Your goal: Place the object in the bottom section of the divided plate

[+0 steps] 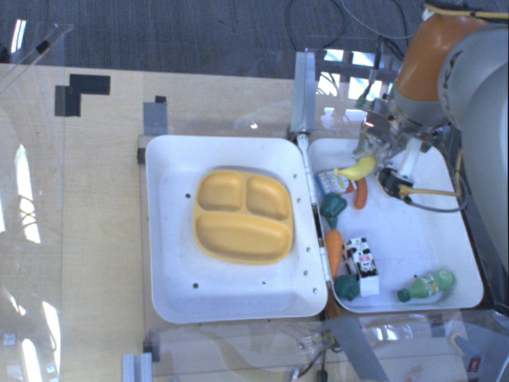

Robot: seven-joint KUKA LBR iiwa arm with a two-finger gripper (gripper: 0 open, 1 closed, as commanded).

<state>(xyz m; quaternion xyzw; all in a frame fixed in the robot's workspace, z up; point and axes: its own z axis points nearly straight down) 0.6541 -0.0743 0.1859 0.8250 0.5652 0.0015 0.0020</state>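
The yellow divided plate lies in the left bin, with two small sections at the back and one long section at the front. My gripper hangs low over the back of the right bin, right at the upper end of a yellow banana. The wrist hides where gripper and banana meet, so I cannot tell whether they touch.
The right bin also holds a small red pepper, a blue packet, a dark green piece, an orange carrot, a cow-patterned carton, another green piece and a green bottle. A metal divider stands between the bins.
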